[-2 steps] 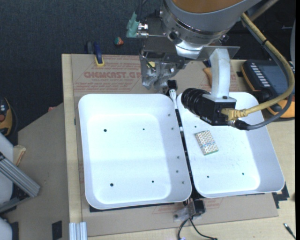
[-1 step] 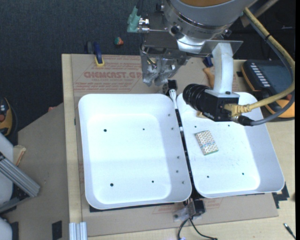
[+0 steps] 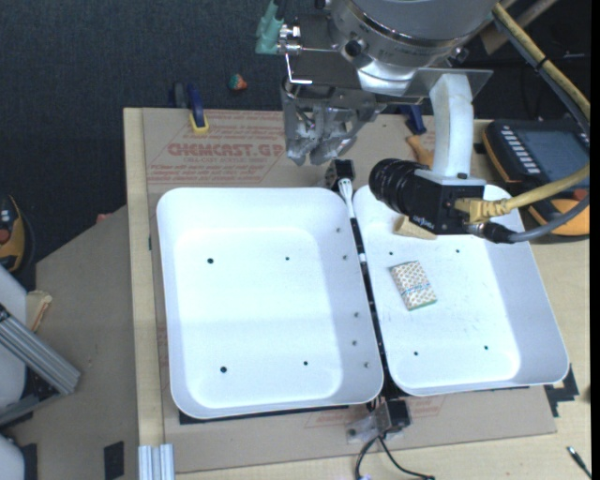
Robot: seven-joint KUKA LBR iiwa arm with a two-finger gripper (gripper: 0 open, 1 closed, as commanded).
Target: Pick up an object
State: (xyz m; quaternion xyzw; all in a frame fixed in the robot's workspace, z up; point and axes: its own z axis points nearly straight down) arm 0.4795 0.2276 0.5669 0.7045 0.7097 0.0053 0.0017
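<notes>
Small rectangular block (image 3: 412,285), speckled pale wrapping, lying flat near the middle of the right bin (image 3: 525,309), a shallow smooth white plastic tray with rounded corners. Left bin (image 3: 187,281), same make, adjoining. Metallic gripper (image 3: 319,141) beyond the bins' far edge, over brown board (image 3: 225,150); grip state cannot be told.

You can't read the gripper (image 3: 319,141): it is a grey blur, so its jaws stay unclear. Above it, the arm (image 3: 412,28) is cut off by the top edge. To its right, the arm's black camera (image 3: 417,197) hides the right bin's (image 3: 525,319) far rim.
</notes>
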